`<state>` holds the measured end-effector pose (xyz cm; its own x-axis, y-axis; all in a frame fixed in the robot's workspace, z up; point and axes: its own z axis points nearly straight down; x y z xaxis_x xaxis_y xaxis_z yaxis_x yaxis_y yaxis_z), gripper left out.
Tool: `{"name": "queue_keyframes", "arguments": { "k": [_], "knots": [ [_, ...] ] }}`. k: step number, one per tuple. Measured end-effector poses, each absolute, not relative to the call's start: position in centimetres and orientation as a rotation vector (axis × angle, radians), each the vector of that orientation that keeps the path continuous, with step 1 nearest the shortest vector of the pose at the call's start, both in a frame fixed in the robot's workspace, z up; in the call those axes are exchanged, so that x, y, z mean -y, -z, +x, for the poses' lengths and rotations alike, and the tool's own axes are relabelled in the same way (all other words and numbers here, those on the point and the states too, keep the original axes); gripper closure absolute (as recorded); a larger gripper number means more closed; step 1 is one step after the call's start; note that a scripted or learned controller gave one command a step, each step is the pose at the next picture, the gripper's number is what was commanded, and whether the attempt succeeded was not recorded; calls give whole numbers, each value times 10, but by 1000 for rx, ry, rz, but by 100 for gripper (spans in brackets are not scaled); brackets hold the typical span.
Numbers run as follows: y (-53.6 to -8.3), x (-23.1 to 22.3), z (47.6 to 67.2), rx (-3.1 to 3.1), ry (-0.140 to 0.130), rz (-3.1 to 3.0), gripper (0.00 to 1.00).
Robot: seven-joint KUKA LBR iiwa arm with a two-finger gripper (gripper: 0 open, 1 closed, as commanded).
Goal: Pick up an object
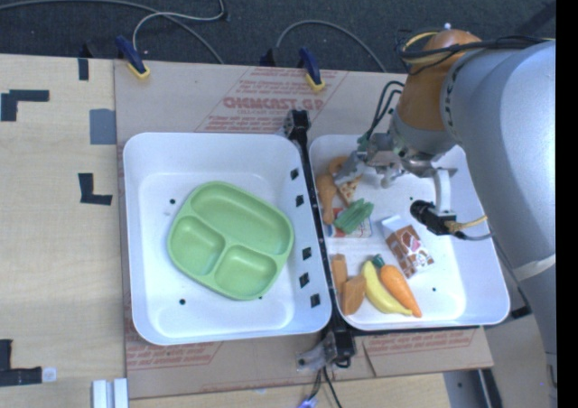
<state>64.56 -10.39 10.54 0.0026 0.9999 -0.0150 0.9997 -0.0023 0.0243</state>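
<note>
Nearest the camera in the right bin [479, 307]: carrot [398, 290], banana [378, 292], one more orange piece [339, 271] by the divider. Mid-bin: brown snack packet [408, 249], then a green item [354, 215] on a card. Left bin [144, 244] has just the green divided plate [232, 239]. My gripper [361, 165] sits at the far end of the right bin, over the small orange-tan pieces [343, 188]; can't tell from here how wide it's spread, nothing visibly held. I judge this as the approach/descend step. Next: commit to one piece, centre on it, close, lift straight up.
</note>
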Motion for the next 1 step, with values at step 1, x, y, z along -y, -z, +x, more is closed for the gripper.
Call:
{"name": "queue_keyframes", "arguments": {
  "k": [1],
  "knots": [
    [-185,55,669,-2223,-1,2217,0]
  ]
}}
